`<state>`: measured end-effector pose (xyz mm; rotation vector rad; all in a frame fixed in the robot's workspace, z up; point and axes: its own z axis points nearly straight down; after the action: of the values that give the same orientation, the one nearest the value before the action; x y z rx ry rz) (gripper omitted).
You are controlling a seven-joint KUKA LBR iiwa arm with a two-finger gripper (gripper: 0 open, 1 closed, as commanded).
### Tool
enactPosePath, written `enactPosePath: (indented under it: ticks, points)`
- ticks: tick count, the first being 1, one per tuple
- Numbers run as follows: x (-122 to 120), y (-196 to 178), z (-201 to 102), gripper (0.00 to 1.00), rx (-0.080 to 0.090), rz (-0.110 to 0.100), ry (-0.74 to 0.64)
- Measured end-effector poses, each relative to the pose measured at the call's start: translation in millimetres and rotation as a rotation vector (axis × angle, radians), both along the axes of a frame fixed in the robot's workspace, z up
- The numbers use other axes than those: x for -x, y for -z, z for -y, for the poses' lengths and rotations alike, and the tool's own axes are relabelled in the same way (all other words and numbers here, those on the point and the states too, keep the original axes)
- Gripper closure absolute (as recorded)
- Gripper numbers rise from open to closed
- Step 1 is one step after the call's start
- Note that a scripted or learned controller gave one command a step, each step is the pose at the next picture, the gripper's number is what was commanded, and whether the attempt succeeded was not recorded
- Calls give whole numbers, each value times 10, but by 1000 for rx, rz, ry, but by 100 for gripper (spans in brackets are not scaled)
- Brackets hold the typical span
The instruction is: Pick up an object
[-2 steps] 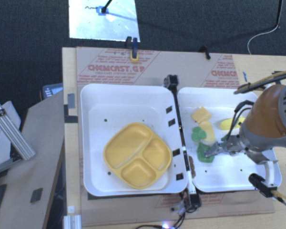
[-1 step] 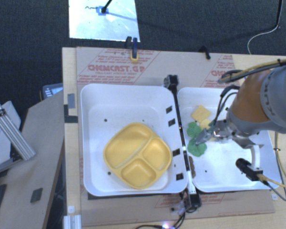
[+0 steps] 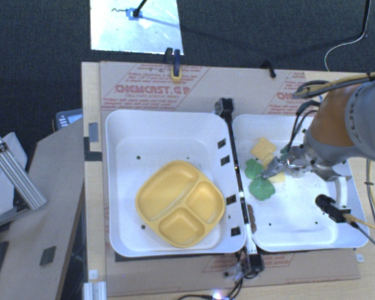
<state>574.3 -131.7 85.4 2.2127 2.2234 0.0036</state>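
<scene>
Green lump (image 3: 262, 189) lies just below the pincer (image 3: 270, 170), whose opening I cannot tell

Right bin (image 3: 300, 230) holds the pickable stuff, all bunched in its left half. Pale yellow flat block (image 3: 263, 149), roughly square, lying tilted toward the bin's upper left. Just below it a small green piece (image 3: 254, 167), rounded and translucent-looking. Below that a bigger green lump (image 3: 262, 189), crumpled shape, resting on the bin floor near the left wall. A small yellow bit (image 3: 277, 177) sits between the two greens, touching or nearly touching the larger one; can't tell which. Exact shapes too small to make out.
</scene>
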Motion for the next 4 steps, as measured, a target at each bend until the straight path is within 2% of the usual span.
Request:
enactPosePath:
  ticks: [1,2,3,4]
  points:
    - [-164,1,96,0,-1,-1,-1]
    - [-492,-5,324,0,-3,-3,-1]
    - [-462,5,229,0,-1,-3,-1]
    - [-248,11,18,0,-2,-5,-1]
